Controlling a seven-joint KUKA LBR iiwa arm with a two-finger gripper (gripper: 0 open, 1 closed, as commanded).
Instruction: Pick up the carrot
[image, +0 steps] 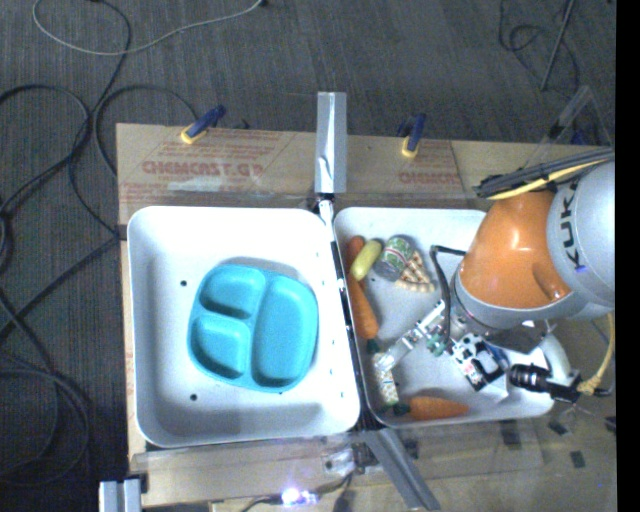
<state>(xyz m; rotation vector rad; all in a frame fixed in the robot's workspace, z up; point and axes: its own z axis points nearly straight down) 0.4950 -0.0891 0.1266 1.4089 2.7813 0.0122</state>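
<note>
- Arm (545, 250), grey with orange band, sits highest, over the right bin's (500, 215) right half, reaching in from the right.
- Gripper (425, 335) points left and down into the bin; whether it is apart or together, cannot tell. Nothing visibly between it.
- Two carrots here: one (362, 300) lies lengthwise along the bin's left wall, orange, slightly tilted; another (435, 407) lies flat near the front wall, green end to the left.
- Gripper tip is right of the wall carrot, apart from it, and above the front one.
- Yellow item (365, 259) and a pizza slice (408, 268) at the bin's back left.
- Small jar-like item (385, 375) by the front left.
- Left bin (150, 330) holds a blue divided tray (255, 325), centred.
</note>
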